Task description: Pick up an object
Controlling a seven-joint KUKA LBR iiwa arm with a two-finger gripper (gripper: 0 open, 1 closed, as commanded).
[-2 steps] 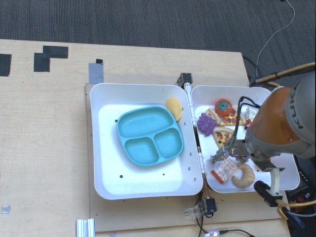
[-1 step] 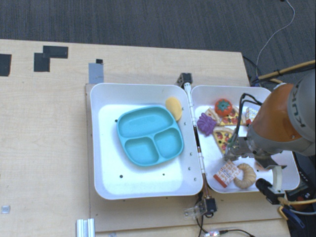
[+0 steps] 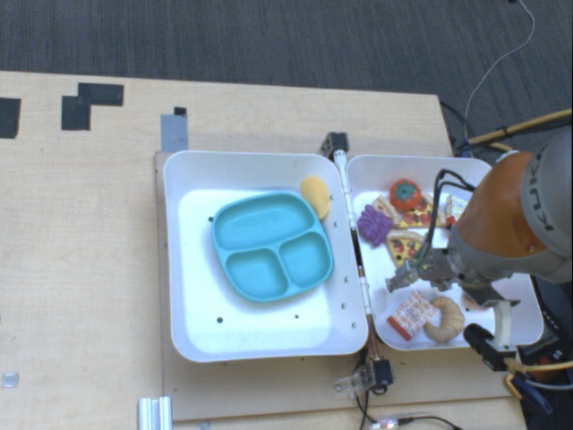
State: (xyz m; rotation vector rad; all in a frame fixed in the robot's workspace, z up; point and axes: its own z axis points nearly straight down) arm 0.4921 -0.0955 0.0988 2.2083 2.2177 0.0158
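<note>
The right bin (image 3: 385, 330) holds several toy foods: a purple bunch of grapes (image 3: 374, 225), a red tomato (image 3: 405, 193), a pizza slice (image 3: 403, 245), a brown croissant (image 3: 446, 319) and a red-and-white packet (image 3: 411, 314). My gripper (image 3: 405, 274) hangs low over this bin, just above the packet and beside the near end of the pizza slice. Nothing can be seen held in it. The arm's grey and orange body hides the bin's right part.
The left bin (image 3: 188, 312) holds a blue divided plate (image 3: 271, 245), with a yellow lemon-like piece (image 3: 314, 195) at its far right corner. A ridge (image 3: 354, 240) separates the two bins. A small striped item (image 3: 455, 206) lies near the tomato.
</note>
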